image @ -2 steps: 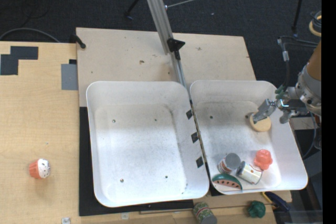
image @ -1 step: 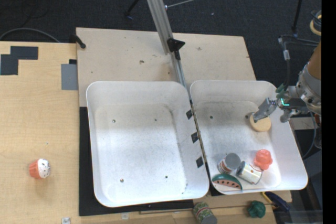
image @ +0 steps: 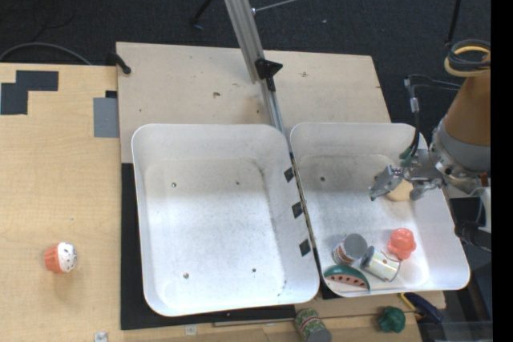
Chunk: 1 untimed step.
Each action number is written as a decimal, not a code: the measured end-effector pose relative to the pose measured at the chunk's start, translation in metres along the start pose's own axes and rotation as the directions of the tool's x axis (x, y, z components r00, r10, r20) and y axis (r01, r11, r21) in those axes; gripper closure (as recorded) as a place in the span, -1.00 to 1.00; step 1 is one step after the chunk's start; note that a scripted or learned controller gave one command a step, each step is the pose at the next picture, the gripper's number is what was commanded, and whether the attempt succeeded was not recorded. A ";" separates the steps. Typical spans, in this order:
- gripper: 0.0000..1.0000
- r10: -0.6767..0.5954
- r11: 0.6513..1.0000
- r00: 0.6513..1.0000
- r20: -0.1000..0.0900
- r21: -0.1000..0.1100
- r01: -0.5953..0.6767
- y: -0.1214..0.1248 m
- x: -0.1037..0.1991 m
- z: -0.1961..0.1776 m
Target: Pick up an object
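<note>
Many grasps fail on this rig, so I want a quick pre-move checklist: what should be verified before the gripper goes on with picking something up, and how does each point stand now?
1. Gripper is over the right white bin: ok.
2. Something sits at its tip: a small pale tan lump: ok.
3. Lump is held between the fingers: cannot tell.
4. Other targets stay available: the red rounded object, grey-lidded can, watermelon slice toy clustered at the near edge: ok.
5. Cluster lies apart from the gripper: ok.
</note>
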State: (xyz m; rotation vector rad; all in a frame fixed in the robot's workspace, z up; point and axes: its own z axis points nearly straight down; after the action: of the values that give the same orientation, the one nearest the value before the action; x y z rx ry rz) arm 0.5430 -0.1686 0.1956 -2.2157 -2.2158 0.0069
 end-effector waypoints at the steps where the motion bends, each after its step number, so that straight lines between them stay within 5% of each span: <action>1: -1.00 0.001 1.000 1.000 0.000 -0.002 -0.001 0.001 0.002 0.044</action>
State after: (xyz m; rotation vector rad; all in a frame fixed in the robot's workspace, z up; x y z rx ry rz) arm 0.5434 -0.1664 0.1521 -2.2182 -2.2152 0.0054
